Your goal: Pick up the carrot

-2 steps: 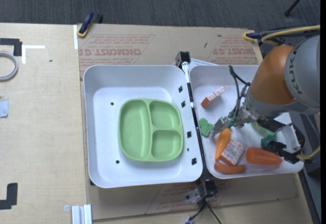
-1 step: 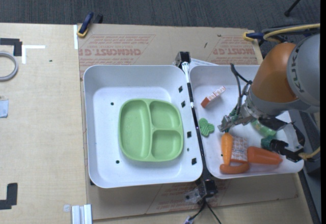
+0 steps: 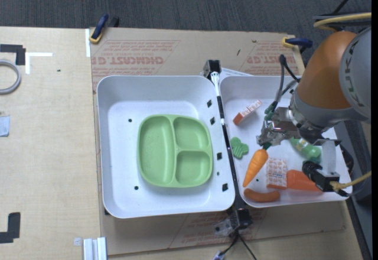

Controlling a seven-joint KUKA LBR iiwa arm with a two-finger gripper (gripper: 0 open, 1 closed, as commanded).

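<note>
A: The right bin [image 3: 236,92] holds the carrot [image 3: 256,165], lying slantwise near its left wall; the gripper [image 3: 267,138] hangs just above the leafy end; whether the jaws are wide or narrow, I cannot tell.

B: I'd come down mid-body, jaws across it; the wall sits left, a printed packet [image 3: 276,171] right, a sausage [image 3: 261,195] nearer; room is tight.
</note>
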